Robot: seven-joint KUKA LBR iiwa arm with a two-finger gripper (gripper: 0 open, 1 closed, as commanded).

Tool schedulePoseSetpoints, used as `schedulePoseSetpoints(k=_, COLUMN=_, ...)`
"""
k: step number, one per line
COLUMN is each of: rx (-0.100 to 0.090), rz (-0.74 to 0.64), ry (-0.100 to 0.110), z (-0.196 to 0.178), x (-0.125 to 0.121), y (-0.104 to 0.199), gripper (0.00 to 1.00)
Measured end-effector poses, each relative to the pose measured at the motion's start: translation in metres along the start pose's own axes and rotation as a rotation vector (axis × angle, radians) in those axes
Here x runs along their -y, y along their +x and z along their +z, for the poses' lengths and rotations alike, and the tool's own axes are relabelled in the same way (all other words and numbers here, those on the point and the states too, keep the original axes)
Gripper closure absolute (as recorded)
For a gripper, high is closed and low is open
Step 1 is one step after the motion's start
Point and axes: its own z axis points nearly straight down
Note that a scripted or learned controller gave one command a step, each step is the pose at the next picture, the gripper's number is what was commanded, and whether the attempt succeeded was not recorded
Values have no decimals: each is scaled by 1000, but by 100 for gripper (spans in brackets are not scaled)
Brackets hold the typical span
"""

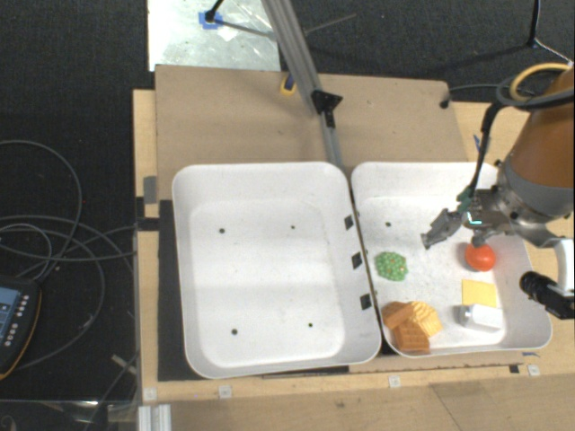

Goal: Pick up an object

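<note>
In the right bin (422, 187), my gripper (459, 234) hangs open over the middle-right part with nothing between its fingers. One dark finger (438, 230) points left toward the bin's centre. A red ball-like object (481, 258) lies just below the other finger, close to it. To the left of the gripper rests a green knobbly round object (391, 265). A yellow block (480, 292) and a small white and grey item (476, 316) sit near the bin's front right. An orange-brown chunk (411, 323) lies at the front left corner.
The left bin (260, 182) sits beside the right one, with black clips along the shared rim (356, 259). A grey pole (296, 48) slants down from the top to the bins' back edge. Cables trail at the far left and top right.
</note>
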Motion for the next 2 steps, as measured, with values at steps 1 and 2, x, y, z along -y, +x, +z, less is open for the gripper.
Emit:
schedulePoseSetpoints(k=1, rx=1, rz=3, ry=-5, z=-2, x=-1, y=0, gripper=0)
schedulePoseSetpoints(k=2, rx=0, rz=4, ry=1, z=55, x=-10, y=-2, gripper=0)
